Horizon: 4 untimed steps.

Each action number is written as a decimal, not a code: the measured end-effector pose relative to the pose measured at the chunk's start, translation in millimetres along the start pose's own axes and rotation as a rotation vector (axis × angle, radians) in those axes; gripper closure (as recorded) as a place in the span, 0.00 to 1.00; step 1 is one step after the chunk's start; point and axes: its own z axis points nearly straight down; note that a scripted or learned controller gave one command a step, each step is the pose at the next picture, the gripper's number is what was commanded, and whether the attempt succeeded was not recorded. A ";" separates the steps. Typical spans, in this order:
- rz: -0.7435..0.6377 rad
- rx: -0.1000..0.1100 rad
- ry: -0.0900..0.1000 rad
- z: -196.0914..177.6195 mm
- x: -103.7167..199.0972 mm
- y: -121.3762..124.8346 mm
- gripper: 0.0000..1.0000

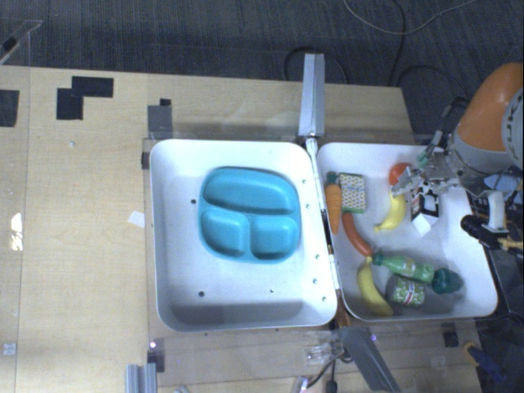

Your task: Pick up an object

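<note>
The right bin (483, 297) holds the loose objects. An orange carrot (333, 205) lies along its left wall beside a checkered packet (353, 191). Below them lies a red sausage (355, 236). A yellow banana (394, 212) rests near the middle, with a small red object (399, 173) just above it. At the front are a green bottle (409, 268), a green can (407, 292) and a second banana (372, 290). My gripper (422, 188) hangs over the bin's upper right part, just right of the red object and the upper banana. I see nothing held in it.
The left bin (176, 301) contains a blue divided tray (250, 213). A metal post (312, 97) stands behind the seam between the bins. The arm's orange band (491, 109) and grey wrist reach in over the right bin's right edge. A cable (385, 11) lies on the floor behind.
</note>
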 end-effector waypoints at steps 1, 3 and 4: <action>-0.004 -0.014 -0.009 -17.1 -2.9 4.7 1.00; -0.041 0.029 0.009 18.3 -5.6 11.1 0.00; -0.048 0.020 0.005 4.6 -4.8 14.9 1.00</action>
